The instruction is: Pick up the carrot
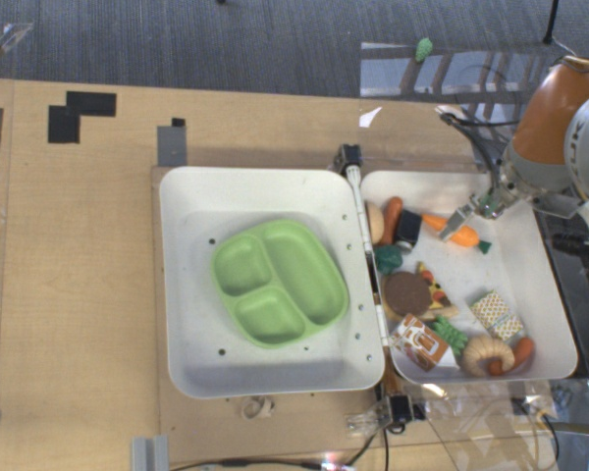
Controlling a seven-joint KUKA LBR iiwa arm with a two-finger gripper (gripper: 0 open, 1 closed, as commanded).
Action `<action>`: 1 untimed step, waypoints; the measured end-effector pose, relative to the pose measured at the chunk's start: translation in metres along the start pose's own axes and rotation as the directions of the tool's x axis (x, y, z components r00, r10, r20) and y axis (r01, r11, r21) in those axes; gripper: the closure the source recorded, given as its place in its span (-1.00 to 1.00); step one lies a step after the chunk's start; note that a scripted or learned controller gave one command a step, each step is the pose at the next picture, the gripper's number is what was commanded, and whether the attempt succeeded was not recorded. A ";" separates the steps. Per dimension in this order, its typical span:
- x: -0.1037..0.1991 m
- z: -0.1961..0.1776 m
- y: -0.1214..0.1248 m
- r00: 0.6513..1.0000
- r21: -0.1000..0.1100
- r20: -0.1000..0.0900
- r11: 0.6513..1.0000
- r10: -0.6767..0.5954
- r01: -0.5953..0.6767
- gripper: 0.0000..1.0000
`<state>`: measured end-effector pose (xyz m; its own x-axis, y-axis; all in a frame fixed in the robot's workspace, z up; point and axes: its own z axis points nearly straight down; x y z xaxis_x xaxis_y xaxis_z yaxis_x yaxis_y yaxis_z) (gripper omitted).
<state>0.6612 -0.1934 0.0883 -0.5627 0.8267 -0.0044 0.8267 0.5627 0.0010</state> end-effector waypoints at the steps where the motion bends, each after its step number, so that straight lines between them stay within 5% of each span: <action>1: -0.002 -0.015 0.004 1.000 -0.010 0.014 1.000 -0.009 0.010 1.00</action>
